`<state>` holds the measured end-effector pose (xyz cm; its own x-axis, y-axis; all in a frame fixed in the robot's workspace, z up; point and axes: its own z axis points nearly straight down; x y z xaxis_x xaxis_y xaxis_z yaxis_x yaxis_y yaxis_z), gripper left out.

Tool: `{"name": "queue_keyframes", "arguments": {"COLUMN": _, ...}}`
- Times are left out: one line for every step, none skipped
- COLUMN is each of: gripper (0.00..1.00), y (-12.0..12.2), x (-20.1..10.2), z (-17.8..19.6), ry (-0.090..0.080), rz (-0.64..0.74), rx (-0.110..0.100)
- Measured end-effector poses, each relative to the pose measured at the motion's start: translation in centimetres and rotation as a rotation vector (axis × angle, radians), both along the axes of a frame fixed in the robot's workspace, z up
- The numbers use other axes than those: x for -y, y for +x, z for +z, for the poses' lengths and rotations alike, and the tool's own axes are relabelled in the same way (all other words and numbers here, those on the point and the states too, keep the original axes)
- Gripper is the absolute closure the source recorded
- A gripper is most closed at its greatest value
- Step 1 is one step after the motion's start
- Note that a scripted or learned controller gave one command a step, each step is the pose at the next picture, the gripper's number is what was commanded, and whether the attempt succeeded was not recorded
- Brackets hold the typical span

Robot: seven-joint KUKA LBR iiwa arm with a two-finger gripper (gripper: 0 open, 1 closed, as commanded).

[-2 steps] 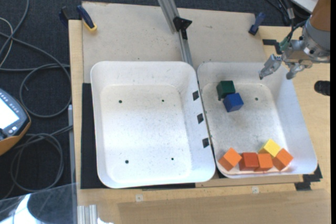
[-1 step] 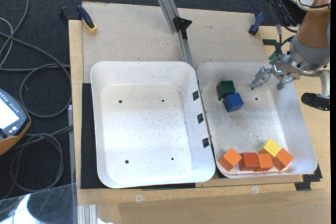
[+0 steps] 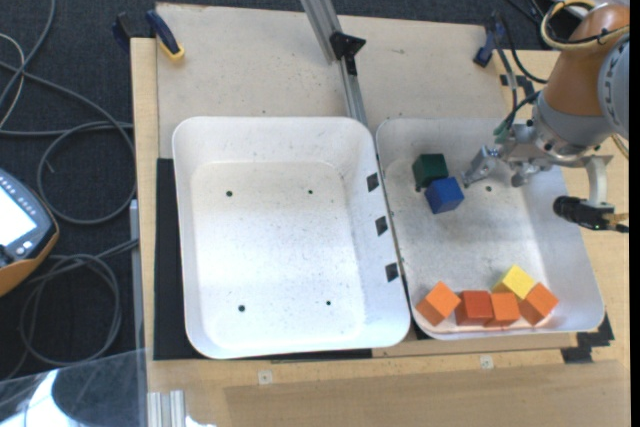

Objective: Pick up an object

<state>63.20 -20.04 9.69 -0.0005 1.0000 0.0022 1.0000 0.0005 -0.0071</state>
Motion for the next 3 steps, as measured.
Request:
{"name": "queue_keyframes", "arguments": {"gripper": 1.0, "y": 0.3, "x": 0.0, "z": 1.6, "ry": -0.002, "rz": 0.0, "rx": 0.01}}
{"name": "queue_keyframes", "arguments": {"gripper": 1.0, "y": 0.6, "x": -0.6, "z": 7.9, "ry": -0.004, "rz": 0.001, "rx": 0.016}}
{"name": "queue_keyframes", "arguments": {"gripper": 1.0, "y": 0.8, "x": 0.4, "z": 13.2, "ry": -0.005, "rz": 0.0, "rx": 0.015}}
